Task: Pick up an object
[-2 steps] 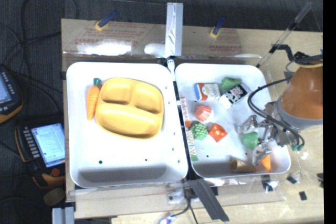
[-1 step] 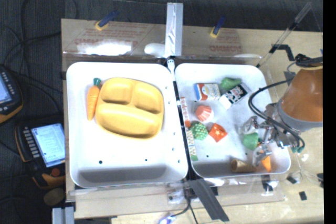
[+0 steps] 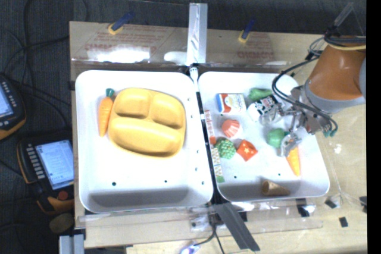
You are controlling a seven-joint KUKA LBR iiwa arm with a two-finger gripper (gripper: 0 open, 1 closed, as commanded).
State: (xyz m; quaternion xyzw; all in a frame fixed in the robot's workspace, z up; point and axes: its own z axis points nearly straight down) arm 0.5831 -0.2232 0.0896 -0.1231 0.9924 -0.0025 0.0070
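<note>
Small carrot (image 3: 293, 161) is likeliest target: lies in right bin (image 3: 318, 184), toward its right wall, long axis running near-to-far with slight slant. Landmark: right bin. At bin's near wall, brown cone-shaped piece (image 3: 273, 188). Mid-bin, red block (image 3: 247, 151), left of carrot. Just beyond carrot, green ball (image 3: 275, 137). Gripper (image 3: 290, 138) hangs over bin's right side, directly above carrot's far end, ball just beside it. Jaws: cannot tell whether open or closed. Judgement: short descent, jaws set across carrot's long axis.
</note>
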